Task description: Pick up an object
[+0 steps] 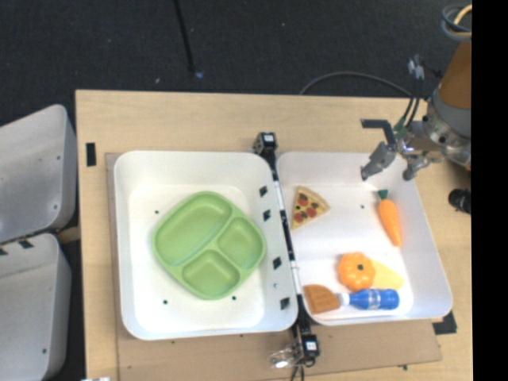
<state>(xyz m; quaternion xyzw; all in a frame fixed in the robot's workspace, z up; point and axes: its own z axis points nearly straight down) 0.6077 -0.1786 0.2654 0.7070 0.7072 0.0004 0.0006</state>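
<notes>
The right bin (pixel 317 175) holds several toy foods: a pizza slice (pixel 307 206), a carrot (pixel 389 221), an orange pumpkin (pixel 356 271) on a yellow wedge (pixel 388 276), a brown piece (pixel 321 298) and a blue bottle (pixel 373 300). My gripper (pixel 394 167) hangs over the bin's far right corner, above and just beyond the carrot's green tip. Its two fingers (pixel 376 163) stand apart with nothing between them.
A green divided plate (pixel 209 245) lies in the left bin (pixel 127 236). A ridge with black clips (pixel 279 236) separates the bins. Cables run behind the arm over the bench's far edge (pixel 238 95).
</notes>
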